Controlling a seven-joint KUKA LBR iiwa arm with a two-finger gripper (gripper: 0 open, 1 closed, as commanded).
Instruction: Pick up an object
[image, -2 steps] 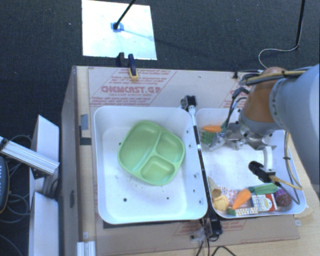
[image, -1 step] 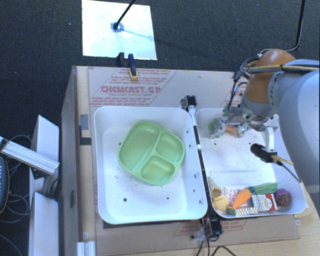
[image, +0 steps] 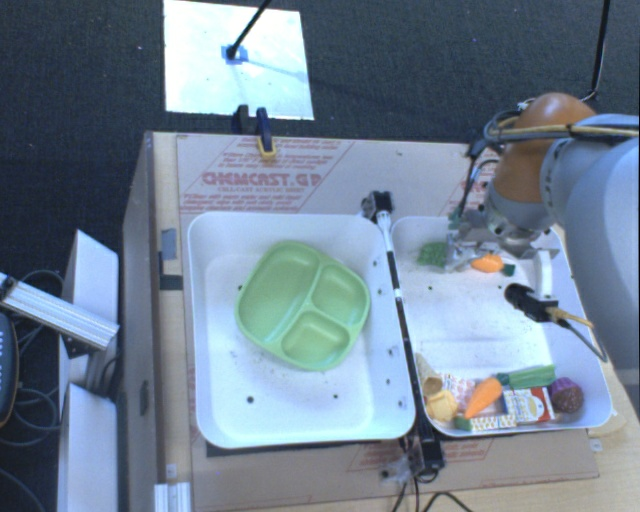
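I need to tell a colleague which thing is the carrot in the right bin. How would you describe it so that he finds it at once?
Start at the right bin and go to its near edge, where small toy foods lie in a row. The carrot lies tilted in that row, right of the ice cream cone. It is the orange, tapered piece with a green top.

**Colours on the bench**

White bins (image: 215, 300). Pale green divided plate (image: 303, 303) in the left one. Right bin: orange carrot (image: 482, 395), green piece (image: 528, 377), purple item (image: 568, 397), possibly a grape. Grey arm (image: 590, 180), orange band (image: 540, 150).
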